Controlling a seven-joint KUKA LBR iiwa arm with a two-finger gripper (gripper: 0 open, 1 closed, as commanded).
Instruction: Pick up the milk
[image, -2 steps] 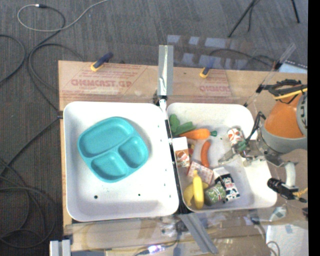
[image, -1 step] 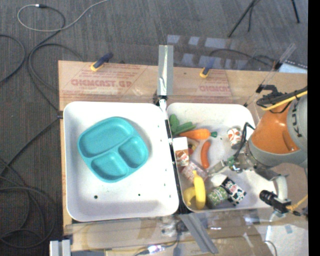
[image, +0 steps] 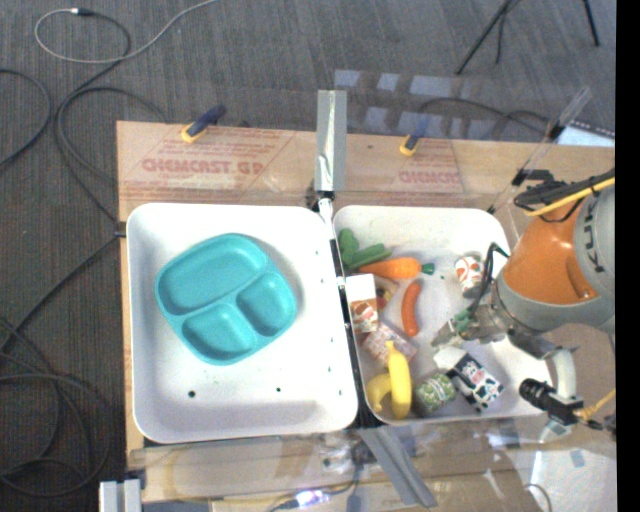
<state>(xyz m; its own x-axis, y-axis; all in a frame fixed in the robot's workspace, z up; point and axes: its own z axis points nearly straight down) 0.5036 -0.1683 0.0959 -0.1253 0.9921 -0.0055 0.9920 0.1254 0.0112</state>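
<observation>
The milk (image: 476, 382) is a small carton with black and white cow patches, lying tilted near the front right of the right bin (image: 440, 218). My gripper (image: 452, 331) hangs over the middle of that bin, just up and left of the carton and apart from it. Its fingers are open with nothing between them. The grey arm with its orange band (image: 545, 270) reaches in from the right.
The right bin also holds a banana (image: 398, 383), a green round item (image: 434, 392), a red sausage (image: 410, 307), a carrot (image: 392, 268), a green vegetable (image: 355, 249), a white box (image: 361, 300) and a small can (image: 468, 270). A teal divided plate (image: 228, 296) lies in the left bin (image: 150, 390).
</observation>
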